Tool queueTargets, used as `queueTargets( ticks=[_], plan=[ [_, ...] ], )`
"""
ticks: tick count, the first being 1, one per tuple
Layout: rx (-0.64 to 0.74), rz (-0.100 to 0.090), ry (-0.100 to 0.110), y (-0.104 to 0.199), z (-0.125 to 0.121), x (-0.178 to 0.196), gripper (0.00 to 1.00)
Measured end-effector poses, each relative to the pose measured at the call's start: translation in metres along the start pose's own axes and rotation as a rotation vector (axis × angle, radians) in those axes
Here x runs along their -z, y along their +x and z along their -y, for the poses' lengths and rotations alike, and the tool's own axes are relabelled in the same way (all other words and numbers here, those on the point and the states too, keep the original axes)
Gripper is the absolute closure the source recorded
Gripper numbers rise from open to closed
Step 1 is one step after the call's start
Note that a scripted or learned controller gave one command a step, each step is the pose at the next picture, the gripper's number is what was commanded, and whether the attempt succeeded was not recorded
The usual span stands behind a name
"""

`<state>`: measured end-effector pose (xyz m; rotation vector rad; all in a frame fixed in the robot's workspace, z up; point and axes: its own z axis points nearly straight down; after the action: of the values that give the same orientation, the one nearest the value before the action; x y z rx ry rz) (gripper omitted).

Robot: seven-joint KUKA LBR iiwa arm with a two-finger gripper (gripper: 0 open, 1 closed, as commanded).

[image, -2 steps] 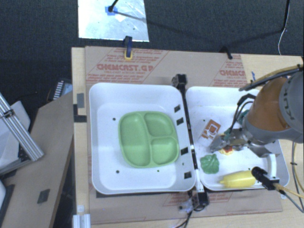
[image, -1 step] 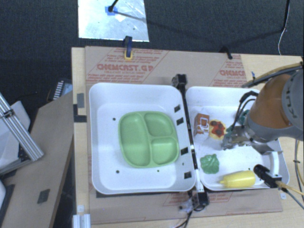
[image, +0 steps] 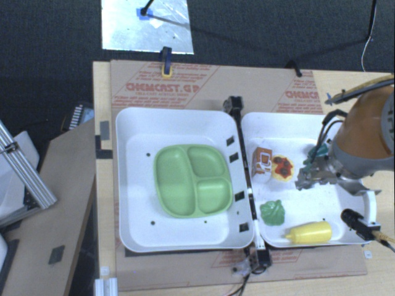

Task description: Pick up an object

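Note:
In the right bin (image: 281, 123) lie a small brown and white box (image: 263, 160), a red and yellow toy food piece (image: 282, 168), a green broccoli-like piece (image: 272, 212) and a yellow mustard-like bottle (image: 308, 232). My gripper (image: 307, 179) hangs over the right bin, just right of the red and yellow piece and above the yellow bottle. The view shows nothing between its fingers. The arm's grey and orange body covers the bin's right part.
The left bin (image: 133, 131) holds a green divided plate (image: 192, 180). A black divider strip (image: 242, 159) runs between the bins. Cardboard (image: 203, 82) lies under both bins.

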<state>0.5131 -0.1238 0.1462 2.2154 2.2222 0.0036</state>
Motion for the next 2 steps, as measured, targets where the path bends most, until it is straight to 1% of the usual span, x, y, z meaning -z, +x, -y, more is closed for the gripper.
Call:
queueTargets(
  ticks=[1, 2],
  plan=[
    [0.001, 0.000, -0.002, 0.000, -0.002, 0.043, 1.00],
    [0.002, 0.000, -0.003, 0.006, 0.001, 0.090, 1.00]
  ],
)
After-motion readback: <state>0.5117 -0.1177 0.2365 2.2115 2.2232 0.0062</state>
